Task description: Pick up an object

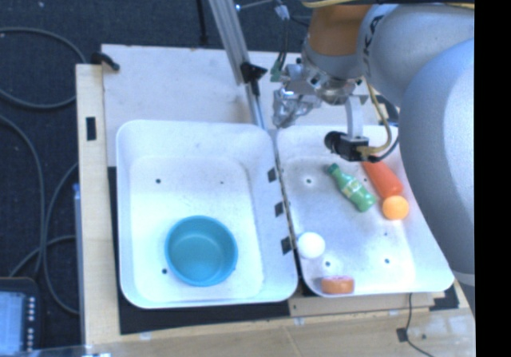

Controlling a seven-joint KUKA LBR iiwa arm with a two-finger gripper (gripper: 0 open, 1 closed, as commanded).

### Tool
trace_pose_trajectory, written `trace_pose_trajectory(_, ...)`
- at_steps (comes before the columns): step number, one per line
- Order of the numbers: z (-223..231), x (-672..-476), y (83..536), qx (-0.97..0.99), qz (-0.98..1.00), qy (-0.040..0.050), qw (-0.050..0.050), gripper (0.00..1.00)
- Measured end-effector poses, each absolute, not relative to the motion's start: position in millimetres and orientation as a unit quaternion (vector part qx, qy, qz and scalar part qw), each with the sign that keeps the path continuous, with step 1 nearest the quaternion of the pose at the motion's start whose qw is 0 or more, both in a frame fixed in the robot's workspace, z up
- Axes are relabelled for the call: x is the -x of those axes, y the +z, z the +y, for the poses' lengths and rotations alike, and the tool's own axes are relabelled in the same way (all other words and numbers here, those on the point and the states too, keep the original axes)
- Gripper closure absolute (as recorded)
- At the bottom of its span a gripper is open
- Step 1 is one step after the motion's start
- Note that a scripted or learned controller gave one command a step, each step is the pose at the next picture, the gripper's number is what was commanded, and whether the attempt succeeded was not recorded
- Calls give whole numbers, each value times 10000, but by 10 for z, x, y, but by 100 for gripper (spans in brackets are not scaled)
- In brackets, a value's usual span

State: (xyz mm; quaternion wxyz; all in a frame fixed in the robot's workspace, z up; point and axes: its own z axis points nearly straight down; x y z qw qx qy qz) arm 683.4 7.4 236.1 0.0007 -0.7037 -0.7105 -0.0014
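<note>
My gripper (284, 114) hangs over the far end of the divider between the two bins, above the back left corner of the right bin (423, 263). In that bin a green bottle (352, 188) lies beside an orange carrot-shaped piece (384, 179) and a small orange ball (394, 208). A white ball (310, 245) rests near the divider. At the front rim sits a flat orange piece (337, 285). A blue bowl (201, 250) stands in the left bin (144, 148). All of these lie apart from the gripper.
A slanted metal rail (227, 24) rises from the back of the bench just left of the gripper. A black fitting (345, 144) with a cable hangs over the right bin's back. The large grey arm (431, 100) covers the right side.
</note>
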Motion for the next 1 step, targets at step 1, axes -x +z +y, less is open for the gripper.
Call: trace_pose_trajectory(1, 615, -6824, 2493, 7034, -7108, -13, 9, 100)
